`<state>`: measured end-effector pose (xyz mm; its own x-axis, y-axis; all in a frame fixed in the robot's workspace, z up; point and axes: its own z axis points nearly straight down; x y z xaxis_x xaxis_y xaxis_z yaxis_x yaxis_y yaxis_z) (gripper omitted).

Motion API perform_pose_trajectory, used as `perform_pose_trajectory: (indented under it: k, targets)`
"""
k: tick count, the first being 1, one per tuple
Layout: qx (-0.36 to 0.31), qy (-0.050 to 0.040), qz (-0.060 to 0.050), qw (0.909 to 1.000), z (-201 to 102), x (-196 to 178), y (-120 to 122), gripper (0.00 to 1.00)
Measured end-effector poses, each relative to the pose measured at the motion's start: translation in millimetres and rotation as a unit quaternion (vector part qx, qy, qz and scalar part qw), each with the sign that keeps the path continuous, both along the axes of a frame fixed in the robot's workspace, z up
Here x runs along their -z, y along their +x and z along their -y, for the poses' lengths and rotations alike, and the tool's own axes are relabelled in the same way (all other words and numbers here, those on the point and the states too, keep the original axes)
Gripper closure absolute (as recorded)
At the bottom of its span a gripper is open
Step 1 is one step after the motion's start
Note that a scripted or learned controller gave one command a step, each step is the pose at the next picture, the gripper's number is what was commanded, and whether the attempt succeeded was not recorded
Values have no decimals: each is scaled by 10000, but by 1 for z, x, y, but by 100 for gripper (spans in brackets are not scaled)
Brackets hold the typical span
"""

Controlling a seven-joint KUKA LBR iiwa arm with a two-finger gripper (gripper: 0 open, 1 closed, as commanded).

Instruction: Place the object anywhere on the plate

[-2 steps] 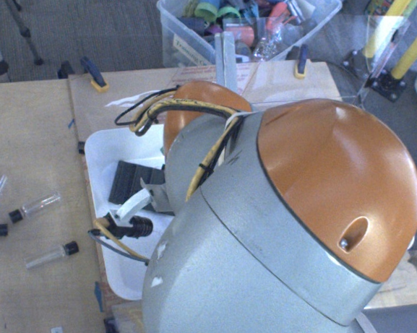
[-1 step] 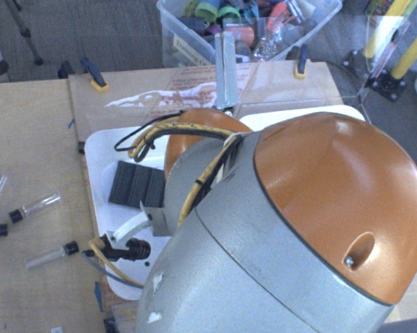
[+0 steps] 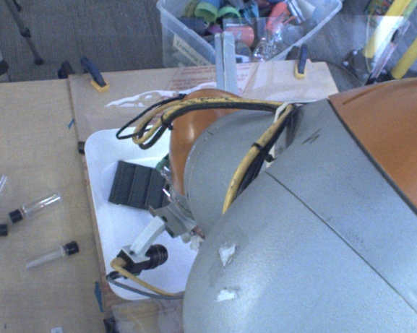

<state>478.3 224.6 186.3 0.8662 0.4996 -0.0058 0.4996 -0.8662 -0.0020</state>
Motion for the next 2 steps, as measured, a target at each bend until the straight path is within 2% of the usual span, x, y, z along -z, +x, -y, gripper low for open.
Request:
perform_pose_trajectory:
  k: [1, 2]
  targets:
    - [-1441, 5, 6, 9896, -1, 1, 48, 100]
    - [-1798, 8, 11, 9837, -1, -35, 138, 100]
